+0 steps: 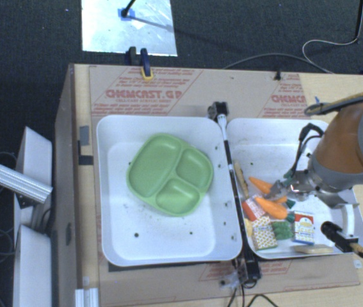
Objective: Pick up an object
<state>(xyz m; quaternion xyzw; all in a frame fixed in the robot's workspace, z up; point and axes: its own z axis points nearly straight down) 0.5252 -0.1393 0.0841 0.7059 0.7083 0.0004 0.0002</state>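
Observation:
The right bin (pixel 264 139) holds a cluster of small items near its front left. An orange carrot (pixel 259 185) lies beside a second orange carrot (pixel 272 206). In front of them sit a red-and-white packet (pixel 253 208), a yellow patterned box (pixel 264 234), a green piece (pixel 283 230) and a white box with a red top (pixel 303 228). My gripper (pixel 287 189) is low over the bin, right at the carrots, touching or just above them. Nothing is visibly lifted.
A green divided plate (pixel 170 173) lies in the left bin (pixel 120 235). A thin wooden stick (pixel 239 176) rests along the right bin's left wall. A pale flat stick (pixel 312 250) lies by its front rim. The arm covers the bin's right side.

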